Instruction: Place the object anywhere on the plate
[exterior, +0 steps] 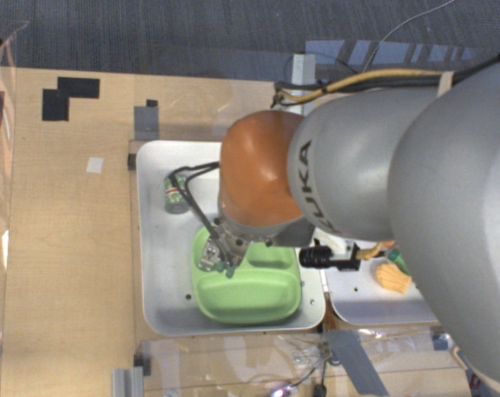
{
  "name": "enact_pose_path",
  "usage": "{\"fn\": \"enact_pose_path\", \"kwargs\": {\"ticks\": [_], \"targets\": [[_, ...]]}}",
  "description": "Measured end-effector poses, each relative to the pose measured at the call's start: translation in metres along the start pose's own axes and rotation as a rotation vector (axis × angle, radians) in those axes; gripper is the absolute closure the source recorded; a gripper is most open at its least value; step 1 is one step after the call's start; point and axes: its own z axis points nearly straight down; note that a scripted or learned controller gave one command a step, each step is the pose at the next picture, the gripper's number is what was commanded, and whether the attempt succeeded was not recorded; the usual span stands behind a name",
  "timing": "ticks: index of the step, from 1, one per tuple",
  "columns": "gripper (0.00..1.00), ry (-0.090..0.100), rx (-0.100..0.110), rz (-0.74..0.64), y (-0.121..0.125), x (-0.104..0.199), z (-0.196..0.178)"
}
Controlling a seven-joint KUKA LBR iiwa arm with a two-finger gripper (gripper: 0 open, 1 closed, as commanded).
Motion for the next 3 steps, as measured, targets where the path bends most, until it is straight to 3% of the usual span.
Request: {"fn": "enact_pose_path", "kwargs": {"ticks": [1,2,3], "targets": [[1.00,-0.003,0.000,-0.091,-0.079,-0.037,-0.054],[1.00,-0.003,-0.001,-0.390,-0.042,-0.131,-0.035],[1.00,-0.001,-0.001,-0.658,-0.055,-0.072,0.001]]}}
